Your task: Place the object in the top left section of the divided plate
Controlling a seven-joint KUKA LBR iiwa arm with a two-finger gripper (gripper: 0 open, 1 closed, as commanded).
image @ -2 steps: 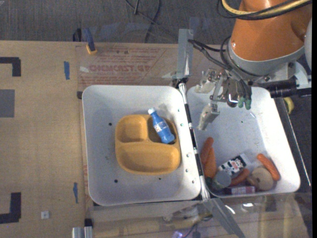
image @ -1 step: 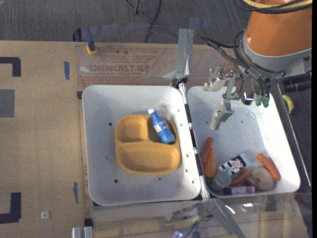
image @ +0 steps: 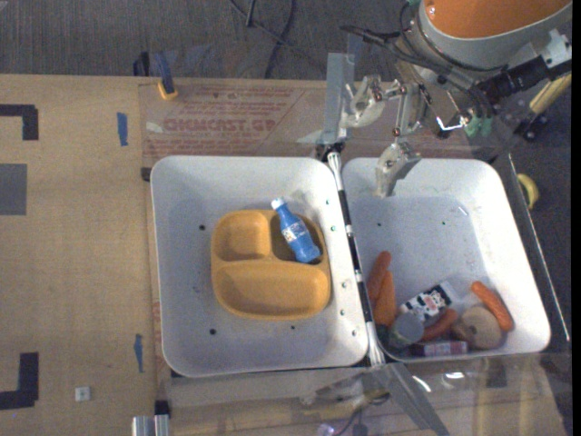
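From the overhead camera I see the bench [image: 73,243] carrying two white bins side by side. In the left bin [image: 182,198] sits the yellow divided plate [image: 263,289], with two small sections along its far side and one large section nearer me. A small blue bottle [image: 295,232] lies tilted in the plate's top right section, its white cap pointing toward the ridge between the two small sections; the top left section holds nothing. The arm comes in from the right, and its jaws [image: 397,166] hang above the far edge of the right bin [image: 490,207], well apart from the plate. I cannot tell how far the jaws are parted, and I see nothing between them. In the near corner of the right bin lie an orange carrot [image: 492,304], another orange piece [image: 381,289] and a black-and-white packet [image: 428,299].
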